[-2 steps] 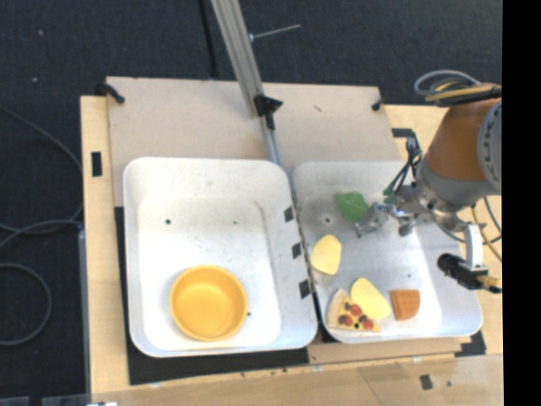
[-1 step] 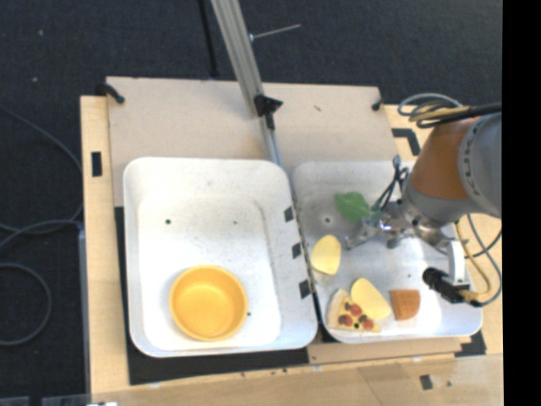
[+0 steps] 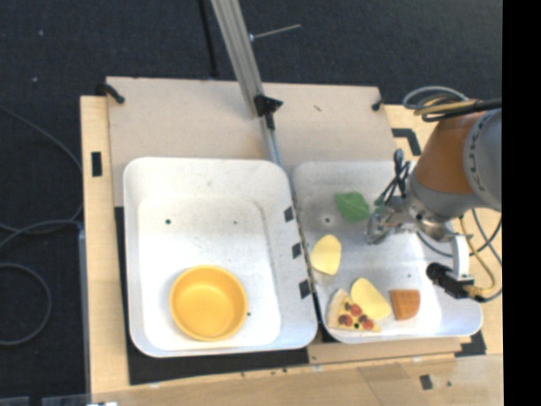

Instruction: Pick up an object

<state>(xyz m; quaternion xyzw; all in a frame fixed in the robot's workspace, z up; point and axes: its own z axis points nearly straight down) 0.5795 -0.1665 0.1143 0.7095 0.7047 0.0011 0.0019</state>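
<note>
The right bin holds a green leafy piece near its back, a pale yellow piece by its left wall, a pizza slice with red dots and a yellow wedge at the front, and an orange block at the front right. My gripper hangs low over the bin's middle, just right of and below the green piece. The arm's grey and orange wrist covers the bin's right side. Nothing shows between the fingers.
The left bin holds a yellow bowl at its front. A metal pole slants up from the bench's back edge between the bins. Cables run along the right side by the arm.
</note>
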